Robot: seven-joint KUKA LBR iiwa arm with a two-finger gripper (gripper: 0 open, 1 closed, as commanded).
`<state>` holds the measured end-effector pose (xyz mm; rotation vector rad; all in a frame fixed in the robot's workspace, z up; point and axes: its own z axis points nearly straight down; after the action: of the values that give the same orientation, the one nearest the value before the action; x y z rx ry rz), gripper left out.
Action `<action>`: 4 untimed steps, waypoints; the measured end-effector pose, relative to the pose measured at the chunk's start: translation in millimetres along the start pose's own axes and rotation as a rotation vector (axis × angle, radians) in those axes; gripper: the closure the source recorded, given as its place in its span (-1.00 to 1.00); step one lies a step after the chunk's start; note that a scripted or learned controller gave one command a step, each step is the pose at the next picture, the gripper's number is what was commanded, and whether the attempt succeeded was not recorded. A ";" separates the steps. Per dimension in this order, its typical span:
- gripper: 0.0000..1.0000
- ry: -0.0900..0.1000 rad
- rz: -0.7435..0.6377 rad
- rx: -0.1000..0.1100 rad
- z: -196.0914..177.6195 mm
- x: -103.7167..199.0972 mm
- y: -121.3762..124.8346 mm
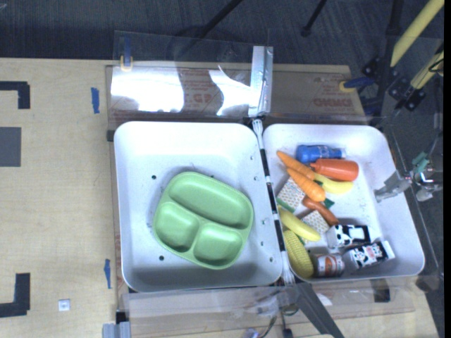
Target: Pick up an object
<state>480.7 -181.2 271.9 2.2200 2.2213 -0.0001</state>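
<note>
Pincer (394, 186) over right bin (380, 141) right rim, finger state unclear; toys (317, 210) crowd left half

Tool (421, 178) at right edge, blurred

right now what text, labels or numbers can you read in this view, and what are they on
Cardboard strip behind the bins: red printed lettering, too blurred to read.
Blue packet in the right bin: label too small to read.
Black-and-white cartons: cow-spot pattern, no legible words.
Small can: label unreadable.
Nothing can be quoted with confidence.
</note>
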 end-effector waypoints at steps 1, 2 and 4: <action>-1.00 0.001 -0.204 0.000 109.2 -2.1 57.1; -1.00 -0.001 -0.419 -0.004 186.1 -5.6 104.3; -1.00 0.000 -0.365 -0.003 96.3 46.1 139.2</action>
<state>619.9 -135.1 175.7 1.7782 2.5859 0.0022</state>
